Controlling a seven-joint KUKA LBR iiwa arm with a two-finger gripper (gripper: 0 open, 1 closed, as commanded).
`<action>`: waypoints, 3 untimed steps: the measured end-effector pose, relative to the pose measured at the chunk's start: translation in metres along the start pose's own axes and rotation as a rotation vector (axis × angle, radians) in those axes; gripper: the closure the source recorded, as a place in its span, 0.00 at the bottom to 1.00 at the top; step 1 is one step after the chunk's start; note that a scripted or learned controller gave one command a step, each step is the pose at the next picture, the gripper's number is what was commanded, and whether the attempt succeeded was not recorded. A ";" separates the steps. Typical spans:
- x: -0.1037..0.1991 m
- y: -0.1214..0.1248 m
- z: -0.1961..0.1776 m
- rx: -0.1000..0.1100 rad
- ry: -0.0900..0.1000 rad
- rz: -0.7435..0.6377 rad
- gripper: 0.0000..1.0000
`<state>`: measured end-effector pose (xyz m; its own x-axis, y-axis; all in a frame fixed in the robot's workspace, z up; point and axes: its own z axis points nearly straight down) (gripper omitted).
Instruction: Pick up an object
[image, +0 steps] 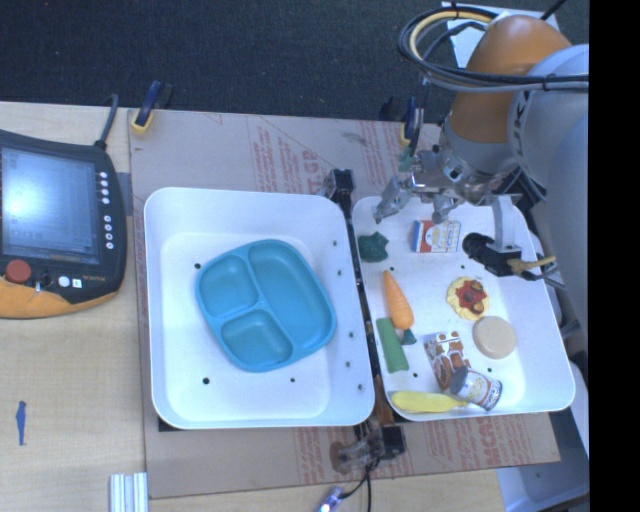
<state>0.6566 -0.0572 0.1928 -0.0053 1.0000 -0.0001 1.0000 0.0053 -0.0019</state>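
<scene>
**The tool (415, 205) is seen spread open and empty above the far end of the right bin (535, 375).**

Its fingers (390, 202) are held apart over the bin's far left corner, with nothing between them. A small carton (435, 237) is found just beside them, and a dark green piece (373, 246) near the bin's left wall. Nearer the camera, a carrot (398, 300), a green block (391, 345), a pizza round (468, 296), a tan disc (494, 337), a brown packet (446, 358), a can (477, 389) and a banana (427, 402) are laid in the same bin, apart from the tool. A blue divided plate (263, 303) is set in the left bin (180, 390). A screened pendant (55, 220) is placed on the surface (60, 400).
</scene>
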 end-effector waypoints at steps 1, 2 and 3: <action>0.027 0.000 0.001 0.004 0.001 0.000 0.00; 0.029 -0.001 0.001 0.005 0.000 0.000 0.00; -0.007 -0.001 0.001 0.001 0.000 0.003 0.00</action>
